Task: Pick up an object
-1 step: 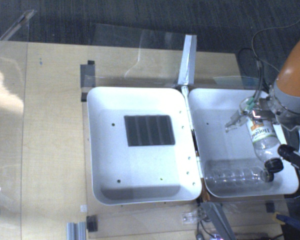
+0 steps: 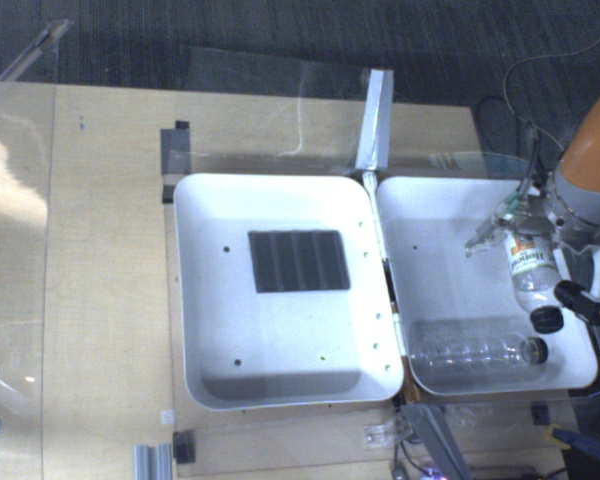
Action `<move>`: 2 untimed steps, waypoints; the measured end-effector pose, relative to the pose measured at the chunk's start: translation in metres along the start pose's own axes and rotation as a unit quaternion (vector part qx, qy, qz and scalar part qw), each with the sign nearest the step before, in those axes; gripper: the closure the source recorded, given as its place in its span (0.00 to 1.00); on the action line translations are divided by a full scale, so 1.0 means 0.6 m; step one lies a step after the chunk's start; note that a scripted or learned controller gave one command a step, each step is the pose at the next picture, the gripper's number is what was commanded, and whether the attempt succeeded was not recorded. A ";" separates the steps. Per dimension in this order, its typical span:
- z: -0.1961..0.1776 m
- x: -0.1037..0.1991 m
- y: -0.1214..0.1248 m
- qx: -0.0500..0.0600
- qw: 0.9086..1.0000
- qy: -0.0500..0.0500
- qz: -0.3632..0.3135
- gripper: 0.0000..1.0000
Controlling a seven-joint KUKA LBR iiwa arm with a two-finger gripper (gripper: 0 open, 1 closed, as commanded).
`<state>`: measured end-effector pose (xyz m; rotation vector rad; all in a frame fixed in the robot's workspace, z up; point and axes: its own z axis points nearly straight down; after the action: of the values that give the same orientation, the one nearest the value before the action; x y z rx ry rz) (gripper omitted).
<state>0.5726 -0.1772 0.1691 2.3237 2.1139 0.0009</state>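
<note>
Looking down: we see a pale wooden bench [image 2: 90,298] from above at a slant, with two shallow white bins set side by side.
Left bin: the left bin [image 2: 195,268] is the larger in view, and on its floor lies a dark ridged rectangular mat [image 2: 299,261], lying flat near the middle.
Right bin: the right bin [image 2: 430,218] touches the left one along a shared edge, and it holds two clear plastic bottles.
First bottle: one clear bottle with a white label [image 2: 531,268] lies near the bin's right wall, its black cap [image 2: 547,319] pointing toward the near edge.
Second bottle: another clear bottle [image 2: 475,351] lies on its side along the near wall of the right bin, its dark cap at the right end, just below the first bottle's cap.
Arm: the grey arm with its orange band [image 2: 592,153] comes in from the right, over the right bin's far right corner.
Gripper: the gripper [image 2: 515,223] sits just above the labelled bottle's upper end, over the bin floor.
Fingers: we cannot tell whether they are apart or together, since glare and metal parts blur there.
Hold: we see no bottle clearly between the fingers.
Surroundings: a clear panel [image 2: 15,218] covers the bench's left part, and dark carpet [image 2: 280,8] lies beyond the far edge.
</note>
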 end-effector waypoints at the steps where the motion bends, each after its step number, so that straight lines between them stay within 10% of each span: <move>1: 0.043 -0.034 0.042 -0.001 1.000 0.000 -0.013 0.00; 2: -0.063 -0.001 0.053 -0.003 1.000 0.000 0.004 0.00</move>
<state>0.6044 -0.1810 0.2070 2.3300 2.1006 0.0052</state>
